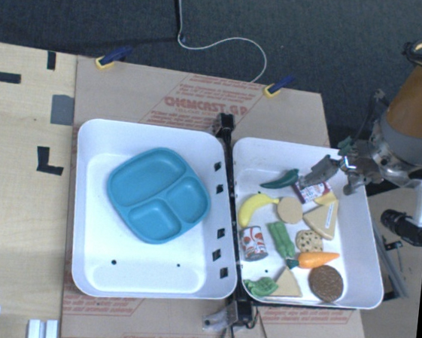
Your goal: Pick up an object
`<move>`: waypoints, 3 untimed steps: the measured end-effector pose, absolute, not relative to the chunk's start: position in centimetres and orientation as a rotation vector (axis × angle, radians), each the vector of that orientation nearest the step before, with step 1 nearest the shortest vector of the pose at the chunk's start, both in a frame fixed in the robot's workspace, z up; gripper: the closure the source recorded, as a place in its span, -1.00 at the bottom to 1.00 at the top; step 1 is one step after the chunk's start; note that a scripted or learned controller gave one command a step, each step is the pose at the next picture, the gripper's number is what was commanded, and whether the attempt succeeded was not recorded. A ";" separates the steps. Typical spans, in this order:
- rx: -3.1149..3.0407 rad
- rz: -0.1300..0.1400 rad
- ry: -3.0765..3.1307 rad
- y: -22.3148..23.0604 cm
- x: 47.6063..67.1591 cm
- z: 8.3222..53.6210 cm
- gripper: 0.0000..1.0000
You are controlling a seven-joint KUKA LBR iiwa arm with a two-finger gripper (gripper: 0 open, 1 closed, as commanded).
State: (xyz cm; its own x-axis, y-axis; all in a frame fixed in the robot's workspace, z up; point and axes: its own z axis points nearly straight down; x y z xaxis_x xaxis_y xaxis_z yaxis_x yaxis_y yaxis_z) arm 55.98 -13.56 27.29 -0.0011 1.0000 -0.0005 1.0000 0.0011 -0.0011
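Observation:
My gripper hangs over the upper right part of the right bin, its two fingers spread apart with nothing between them. Just below its left finger lies a small white and red packet. Toy food fills this bin: a green chili, a yellow banana, a tan disc, a cheese wedge, a green cucumber, a small can, a chip cookie, an orange carrot, a brown patty, a sandwich triangle and a green leaf.
The left bin holds a blue divided plate. Both bins sit on a cardboard sheet held by clips. The arm's grey and orange body stands at the right, outside the bin. A white cable lies at the back.

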 end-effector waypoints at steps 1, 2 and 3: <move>-2.234 -0.015 -2.232 -14.5 49.3 44.8 -1.00; -2.221 0.001 -2.225 -14.3 49.5 44.8 1.00; -2.221 -0.011 -2.234 -9.7 48.4 54.1 1.00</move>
